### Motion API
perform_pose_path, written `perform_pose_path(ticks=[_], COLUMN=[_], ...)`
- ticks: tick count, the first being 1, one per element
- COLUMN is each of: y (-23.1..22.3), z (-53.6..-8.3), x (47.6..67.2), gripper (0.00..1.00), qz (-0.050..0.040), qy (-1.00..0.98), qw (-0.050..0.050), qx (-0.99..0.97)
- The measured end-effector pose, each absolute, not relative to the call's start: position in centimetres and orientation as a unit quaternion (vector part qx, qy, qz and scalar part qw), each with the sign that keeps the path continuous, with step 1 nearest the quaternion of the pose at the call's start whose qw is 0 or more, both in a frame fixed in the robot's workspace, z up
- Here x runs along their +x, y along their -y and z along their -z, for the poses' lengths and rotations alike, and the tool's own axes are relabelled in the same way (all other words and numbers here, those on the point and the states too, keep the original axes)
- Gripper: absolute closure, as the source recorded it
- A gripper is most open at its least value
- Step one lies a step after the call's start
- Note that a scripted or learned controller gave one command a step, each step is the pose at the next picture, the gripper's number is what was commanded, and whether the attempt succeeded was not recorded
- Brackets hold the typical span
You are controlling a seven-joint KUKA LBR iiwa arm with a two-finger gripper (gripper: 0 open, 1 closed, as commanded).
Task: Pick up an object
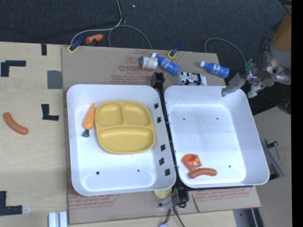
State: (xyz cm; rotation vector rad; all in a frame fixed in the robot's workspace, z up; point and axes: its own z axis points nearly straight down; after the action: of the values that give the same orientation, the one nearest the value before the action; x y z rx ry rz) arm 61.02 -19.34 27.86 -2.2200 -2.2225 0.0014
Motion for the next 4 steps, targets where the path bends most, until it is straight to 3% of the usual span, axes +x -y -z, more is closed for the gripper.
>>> perform_pose_path(ticks=[1, 2, 4], y=[17.2, 10.5, 10.4], z=[-9.5, -8.6, -8.5], x=[56.5, 60.5, 67.0], gripper=[0.00, 0.00, 0.00], qz=[-0.0036, 0.0004, 0.0008], qy=[0.707, 0.710, 0.708], qw=[0.007, -0.002, -0.001], qx=[-0.707, -0.705, -0.706])
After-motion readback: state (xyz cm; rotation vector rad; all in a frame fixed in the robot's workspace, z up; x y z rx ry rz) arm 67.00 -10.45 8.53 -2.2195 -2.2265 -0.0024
